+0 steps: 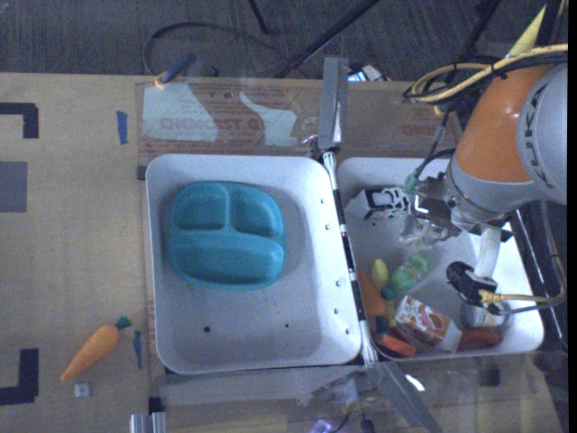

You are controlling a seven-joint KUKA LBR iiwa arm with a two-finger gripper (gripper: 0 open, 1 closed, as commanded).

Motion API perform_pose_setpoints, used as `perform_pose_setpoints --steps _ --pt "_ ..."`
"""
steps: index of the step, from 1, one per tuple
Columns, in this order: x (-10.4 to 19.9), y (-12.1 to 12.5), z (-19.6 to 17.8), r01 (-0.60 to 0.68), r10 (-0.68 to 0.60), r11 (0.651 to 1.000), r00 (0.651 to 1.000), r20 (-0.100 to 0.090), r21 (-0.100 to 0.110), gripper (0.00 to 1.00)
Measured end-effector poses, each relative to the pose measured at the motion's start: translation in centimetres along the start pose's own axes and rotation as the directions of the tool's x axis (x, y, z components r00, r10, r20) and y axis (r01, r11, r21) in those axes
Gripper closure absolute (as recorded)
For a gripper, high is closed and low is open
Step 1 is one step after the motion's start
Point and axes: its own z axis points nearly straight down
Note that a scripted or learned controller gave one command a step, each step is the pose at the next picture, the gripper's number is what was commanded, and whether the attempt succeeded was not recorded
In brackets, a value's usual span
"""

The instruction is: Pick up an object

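Down at the bottom of the frame, the right bin has its pile crowded along the lower edge: a small orange-and-white carton, a red piece beside it, an orange strip along the left wall, a yellow toy and a green one just above. Any of these would do for the pick. A black-and-white packet lies apart, towards the bin's upper left.

Over in the left bin, a blue divided tray sits alone. A toy carrot lies outside on the bench, lower left.

And the arm is in from the right, the gripper hanging over the middle of the right bin, just above the green toy. Pale, see-through fingers against a white floor, so honestly I can't tell how wide they stand, and I see nothing between them.

Handling, by my reckoning: the carton looks light and stiff, best pinched across its narrow sides. The little toys look hard, smooth, rounded, likely to squirt out unless taken square across the middle.
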Motion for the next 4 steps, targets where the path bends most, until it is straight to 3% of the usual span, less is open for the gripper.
perform_pose_setpoints --steps 1,2,3,4 --pt "-3.8 1.7 9.2 -0.147 0.147 0.989 0.989 0.000 0.003 1.00" --pt "1.4 0.1 -1.2 -0.147 0.147 0.989 0.989 0.000 0.000 1.00" --pt "8.2 1.0 -4.1 -0.014 0.014 1.000 1.000 0.000 -0.002 1.00" --pt "8.3 1.0 -5.0 -0.012 0.012 1.000 1.000 0.001 -0.001 1.00"
